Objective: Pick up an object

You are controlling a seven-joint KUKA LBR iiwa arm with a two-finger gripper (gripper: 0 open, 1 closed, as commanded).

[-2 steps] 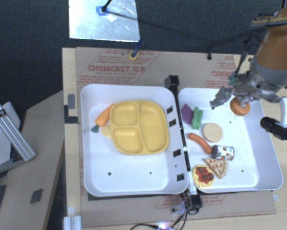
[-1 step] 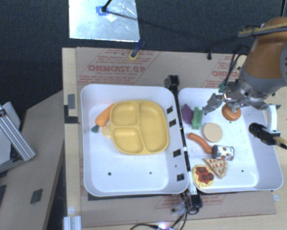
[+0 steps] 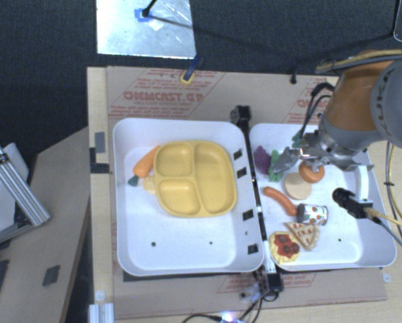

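My gripper [image 3: 290, 159] hangs over the upper left part of the right bin [image 3: 372, 244], just above a green toy [image 3: 275, 167] and beside a purple one [image 3: 261, 158]. An orange round toy [image 3: 313, 174] and a beige disc [image 3: 298, 187] lie right below the wrist. Further forward are a red sausage [image 3: 279, 199], a small red-and-white can [image 3: 314, 214], a pizza slice [image 3: 305, 234] and a small round pizza [image 3: 284, 246]. Nothing can be seen held in the gripper.
The left bin [image 3: 137, 247] holds a yellow divided plate [image 3: 191, 178] with a carrot [image 3: 146, 161] at its left edge. A black divider strip [image 3: 249, 173] runs between the bins. The right bin's front right corner is bare.
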